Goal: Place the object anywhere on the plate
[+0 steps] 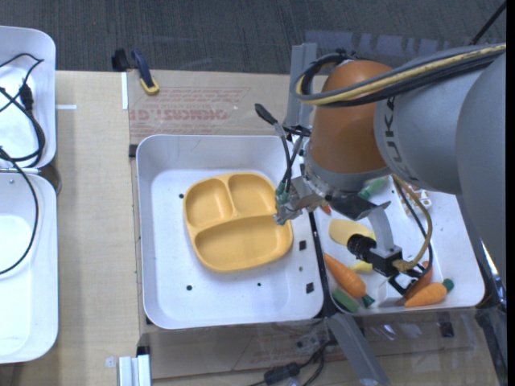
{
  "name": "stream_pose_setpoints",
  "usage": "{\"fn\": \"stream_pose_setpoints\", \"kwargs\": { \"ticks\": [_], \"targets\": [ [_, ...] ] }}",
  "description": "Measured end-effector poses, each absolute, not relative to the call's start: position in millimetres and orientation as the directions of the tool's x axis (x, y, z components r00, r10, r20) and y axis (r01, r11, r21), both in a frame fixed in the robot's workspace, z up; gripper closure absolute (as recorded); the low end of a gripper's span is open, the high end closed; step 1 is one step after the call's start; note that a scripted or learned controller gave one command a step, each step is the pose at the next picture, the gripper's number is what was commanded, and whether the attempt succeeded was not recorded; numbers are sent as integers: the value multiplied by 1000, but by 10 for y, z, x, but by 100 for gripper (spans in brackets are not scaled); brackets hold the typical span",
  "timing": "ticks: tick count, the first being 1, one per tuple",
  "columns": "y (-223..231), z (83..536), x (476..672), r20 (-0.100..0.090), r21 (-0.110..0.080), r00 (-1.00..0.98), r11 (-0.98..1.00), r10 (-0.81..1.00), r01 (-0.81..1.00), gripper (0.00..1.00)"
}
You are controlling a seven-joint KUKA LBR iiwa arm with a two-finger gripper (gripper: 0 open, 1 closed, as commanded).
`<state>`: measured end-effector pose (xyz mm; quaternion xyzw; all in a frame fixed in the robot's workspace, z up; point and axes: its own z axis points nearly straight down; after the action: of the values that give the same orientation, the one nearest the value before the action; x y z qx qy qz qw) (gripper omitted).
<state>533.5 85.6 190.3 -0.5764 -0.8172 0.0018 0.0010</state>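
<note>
A yellow plate [233, 219] with three compartments lies in the left white bin [161, 296]. My gripper [284, 212] hangs at the plate's right rim, just over its edge, under the grey and orange wrist. I cannot make out anything between its tips from this angle. In the right bin [467, 248] lie an orange carrot [346, 273], a second carrot [425, 294] and a pale yellow piece [348, 232].
A dark green piece [348, 300] lies beside the first carrot, and a small green bit [372, 187] shows under the arm. The arm covers much of the right bin. Cardboard and a blue-handled clamp [143, 72] lie behind the bins.
</note>
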Motion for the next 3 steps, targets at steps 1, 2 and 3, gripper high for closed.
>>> {"fn": "stream_pose_setpoints", "kwargs": {
  "ticks": [1, 2, 3],
  "targets": [
    [86, 3077, 5079, -2, -1, -145, 145, 989, 989, 100],
    [-173, 2095, 4775, 0, -3, -313, 313, 950, 950, 100],
    [-423, 3573, 5164, -2, -1, -322, 322, 947, 947, 100]
  ]
}}
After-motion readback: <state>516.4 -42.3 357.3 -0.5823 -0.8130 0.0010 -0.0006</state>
